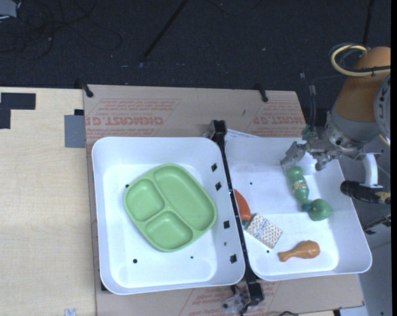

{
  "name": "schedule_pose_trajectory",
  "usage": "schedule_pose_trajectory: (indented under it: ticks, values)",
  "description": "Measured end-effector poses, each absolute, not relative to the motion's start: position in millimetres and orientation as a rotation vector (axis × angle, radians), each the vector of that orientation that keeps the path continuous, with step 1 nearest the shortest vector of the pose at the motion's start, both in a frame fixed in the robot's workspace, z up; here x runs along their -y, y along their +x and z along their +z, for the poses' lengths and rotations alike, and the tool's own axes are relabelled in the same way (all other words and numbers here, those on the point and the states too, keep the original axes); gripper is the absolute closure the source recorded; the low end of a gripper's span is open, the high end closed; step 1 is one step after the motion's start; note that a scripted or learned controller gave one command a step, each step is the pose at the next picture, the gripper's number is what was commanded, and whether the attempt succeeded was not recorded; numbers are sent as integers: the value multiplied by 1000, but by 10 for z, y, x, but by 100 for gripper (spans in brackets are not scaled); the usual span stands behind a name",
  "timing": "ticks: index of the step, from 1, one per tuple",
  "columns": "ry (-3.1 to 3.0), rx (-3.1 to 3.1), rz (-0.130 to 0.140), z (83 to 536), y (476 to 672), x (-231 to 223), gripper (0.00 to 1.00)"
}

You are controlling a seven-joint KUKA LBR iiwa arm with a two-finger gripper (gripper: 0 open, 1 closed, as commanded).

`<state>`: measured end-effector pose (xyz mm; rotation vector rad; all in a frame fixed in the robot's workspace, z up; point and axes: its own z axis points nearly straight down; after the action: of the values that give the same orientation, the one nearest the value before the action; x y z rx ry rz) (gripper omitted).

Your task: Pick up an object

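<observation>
Tool (308, 155) spread open, holding nothing, near right bin's (297, 276) far edge. Green bottle (297, 182) just below it, long axis running far-to-near, open floor to its left.

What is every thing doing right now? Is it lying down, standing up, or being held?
green divided plate: lying flat in the left bin, right way up.
green bottle: lying on its side in the right bin, below the gripper.
tan gourd toy: lying down.
patterned packet: lying flat.
orange thing: against the divider, partly hidden.
</observation>
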<state>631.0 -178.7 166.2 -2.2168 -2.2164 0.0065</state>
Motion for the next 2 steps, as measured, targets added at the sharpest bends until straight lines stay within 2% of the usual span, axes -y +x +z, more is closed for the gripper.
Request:
schedule_pose_trajectory:
  ticks: [1,2]
  values:
    - [-2218,2216,7,1036,6274,1828,0]
    - [-2224,2220,2,1191,6294,1843,100]
